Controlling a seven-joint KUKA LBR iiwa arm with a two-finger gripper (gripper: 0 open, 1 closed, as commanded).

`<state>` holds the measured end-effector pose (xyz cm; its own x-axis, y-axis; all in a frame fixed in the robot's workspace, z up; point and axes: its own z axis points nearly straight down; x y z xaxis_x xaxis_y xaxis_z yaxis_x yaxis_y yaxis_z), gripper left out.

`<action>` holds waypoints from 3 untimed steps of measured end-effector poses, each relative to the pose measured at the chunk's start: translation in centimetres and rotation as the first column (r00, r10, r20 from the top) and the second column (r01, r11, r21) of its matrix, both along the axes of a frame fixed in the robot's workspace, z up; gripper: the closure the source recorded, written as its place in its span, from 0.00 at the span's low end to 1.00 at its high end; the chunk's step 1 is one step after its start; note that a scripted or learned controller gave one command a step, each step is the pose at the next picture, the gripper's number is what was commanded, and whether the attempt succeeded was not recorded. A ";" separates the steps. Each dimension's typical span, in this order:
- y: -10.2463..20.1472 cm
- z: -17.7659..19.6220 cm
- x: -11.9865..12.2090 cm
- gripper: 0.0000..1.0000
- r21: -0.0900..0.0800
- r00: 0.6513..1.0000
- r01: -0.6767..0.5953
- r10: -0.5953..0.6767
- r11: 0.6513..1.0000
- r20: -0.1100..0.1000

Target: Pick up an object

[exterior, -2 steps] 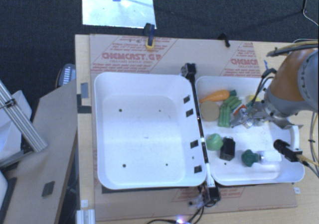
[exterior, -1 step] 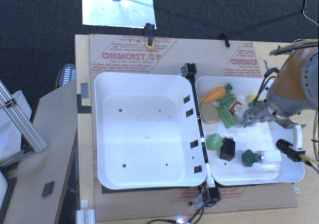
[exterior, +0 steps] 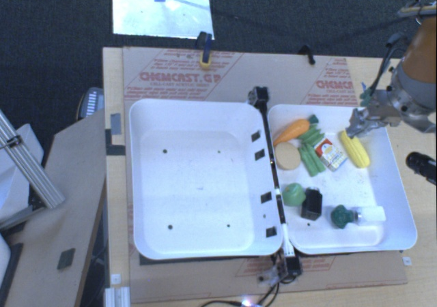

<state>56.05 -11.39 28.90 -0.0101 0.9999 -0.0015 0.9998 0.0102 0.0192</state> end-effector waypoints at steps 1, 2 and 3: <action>0.6 -13.9 -7.2 1.00 0.005 0.999 0.011 -0.011 1.000 -0.033; -0.7 -18.2 -5.9 1.00 -0.002 1.000 0.007 -0.007 1.000 -0.002; 1.1 -14.0 1.9 1.00 -0.001 1.000 0.001 -0.001 1.000 -0.008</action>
